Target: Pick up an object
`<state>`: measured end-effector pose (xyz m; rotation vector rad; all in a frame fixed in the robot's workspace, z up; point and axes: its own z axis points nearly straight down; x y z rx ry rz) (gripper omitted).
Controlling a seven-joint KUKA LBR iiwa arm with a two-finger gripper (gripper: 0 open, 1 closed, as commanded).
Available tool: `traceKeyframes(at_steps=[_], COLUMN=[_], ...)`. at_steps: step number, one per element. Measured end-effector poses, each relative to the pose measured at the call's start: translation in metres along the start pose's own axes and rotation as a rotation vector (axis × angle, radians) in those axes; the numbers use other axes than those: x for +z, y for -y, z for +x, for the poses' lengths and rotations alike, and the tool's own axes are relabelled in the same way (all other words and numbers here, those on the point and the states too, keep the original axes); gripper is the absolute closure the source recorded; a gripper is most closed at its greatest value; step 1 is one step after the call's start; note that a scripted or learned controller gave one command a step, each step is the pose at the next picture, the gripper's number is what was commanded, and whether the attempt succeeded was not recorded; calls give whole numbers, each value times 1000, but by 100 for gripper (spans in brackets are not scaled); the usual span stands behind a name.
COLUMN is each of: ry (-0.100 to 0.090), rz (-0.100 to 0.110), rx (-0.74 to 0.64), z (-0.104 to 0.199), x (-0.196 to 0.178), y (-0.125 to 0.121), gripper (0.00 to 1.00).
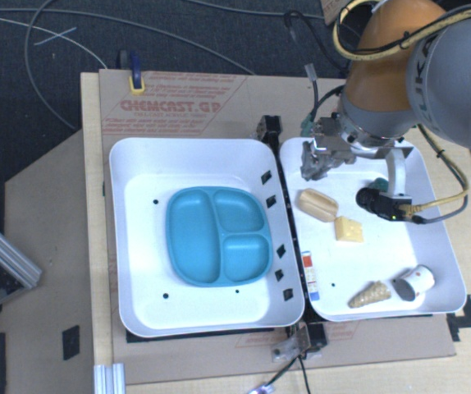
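My gripper (315, 161) hangs over the far left corner of the right bin (441, 245), below the grey arm with its orange band (395, 48). Just in front of it lies a tan bread roll (317, 204), apart from the gripper. A yellow cheese wedge (349, 229) rests beside the roll toward the bin's middle. Near the front edge lie a ribbed cone (371, 294) and a small white and grey cylinder (414, 281). Nothing shows in the gripper's grasp.
The left bin (137, 220) holds a blue divided plate (218, 235). A black fitting on a cable (379, 200) hangs from the arm over the right bin's middle. Black clips line the divider (283, 220) between the bins. Cables trail across the dark floor behind.
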<state>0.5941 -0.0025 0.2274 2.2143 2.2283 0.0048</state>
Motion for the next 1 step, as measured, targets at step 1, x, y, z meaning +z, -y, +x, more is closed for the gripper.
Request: traceKeyframes(at_steps=[1], ry=[1], rz=[5], rx=[2], z=[48], x=[8], y=[2], gripper=[100])
